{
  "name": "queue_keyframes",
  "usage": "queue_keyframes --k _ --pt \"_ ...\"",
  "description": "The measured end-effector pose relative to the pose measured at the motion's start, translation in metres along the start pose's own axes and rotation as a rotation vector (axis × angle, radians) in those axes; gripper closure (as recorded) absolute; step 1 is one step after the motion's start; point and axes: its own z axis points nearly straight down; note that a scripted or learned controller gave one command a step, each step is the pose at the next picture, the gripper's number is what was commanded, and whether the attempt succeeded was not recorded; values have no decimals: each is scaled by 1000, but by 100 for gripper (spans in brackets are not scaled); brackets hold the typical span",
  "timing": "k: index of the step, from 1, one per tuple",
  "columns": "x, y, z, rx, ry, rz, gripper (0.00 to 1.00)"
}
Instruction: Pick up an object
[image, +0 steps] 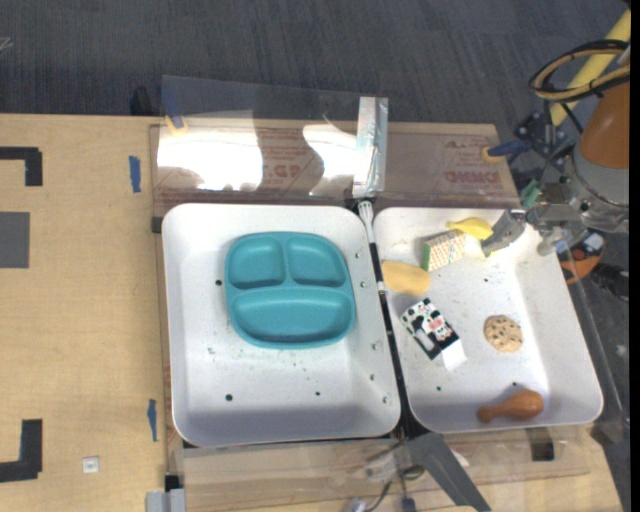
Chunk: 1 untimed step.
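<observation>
your two white bins (200, 400) sit on a wooden bench; the gripper (515, 228) hangs over the yellow banana (470, 229), can't tell its grip.

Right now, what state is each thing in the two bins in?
Teal plate: lying flat in the left bin, right side up.
Cookie: flat in the right bin, whole.
Black and white card: lying flat.
Brown pear: on its side near the front wall.
Yellow wedge: resting by the divider.
Gripper: above the back corner, holding nothing visible.

Divided plate (290, 288) in left bin (190, 400), cookie (503, 333), card (432, 327), pear-shaped toy (512, 405) in right bin (575, 380), gripper (520, 225) above its far edge
</observation>
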Motion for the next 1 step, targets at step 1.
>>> queue_keyframes --k 1 --pt "-33 3 66 6 0 -123 0"
